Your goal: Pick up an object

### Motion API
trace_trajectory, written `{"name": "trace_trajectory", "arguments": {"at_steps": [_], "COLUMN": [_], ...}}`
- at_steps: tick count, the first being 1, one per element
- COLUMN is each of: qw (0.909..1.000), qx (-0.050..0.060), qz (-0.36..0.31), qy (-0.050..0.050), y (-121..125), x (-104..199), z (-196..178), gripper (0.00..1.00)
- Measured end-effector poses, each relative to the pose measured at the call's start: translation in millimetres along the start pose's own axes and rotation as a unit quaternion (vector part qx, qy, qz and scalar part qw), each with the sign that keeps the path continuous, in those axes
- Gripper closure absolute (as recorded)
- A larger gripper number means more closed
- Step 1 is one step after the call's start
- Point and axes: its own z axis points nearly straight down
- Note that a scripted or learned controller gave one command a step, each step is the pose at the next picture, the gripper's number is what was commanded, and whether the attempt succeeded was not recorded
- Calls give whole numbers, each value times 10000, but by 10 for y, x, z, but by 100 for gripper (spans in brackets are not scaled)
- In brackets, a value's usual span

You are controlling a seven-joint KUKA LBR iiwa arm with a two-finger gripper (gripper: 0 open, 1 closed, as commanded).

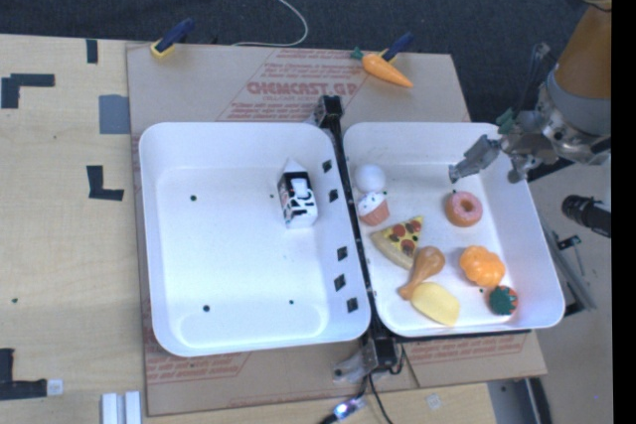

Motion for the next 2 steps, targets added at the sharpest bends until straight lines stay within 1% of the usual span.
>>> {"name": "trace_trajectory", "arguments": {"at_steps": [1, 2], "qw": [10000, 9999], "qx": [1, -105], "qz": [-7, -11], "qy": [-1, -31], "y": [3, 240], "x": [4, 6], "z": [-99, -2053], "gripper": [100, 100]}}
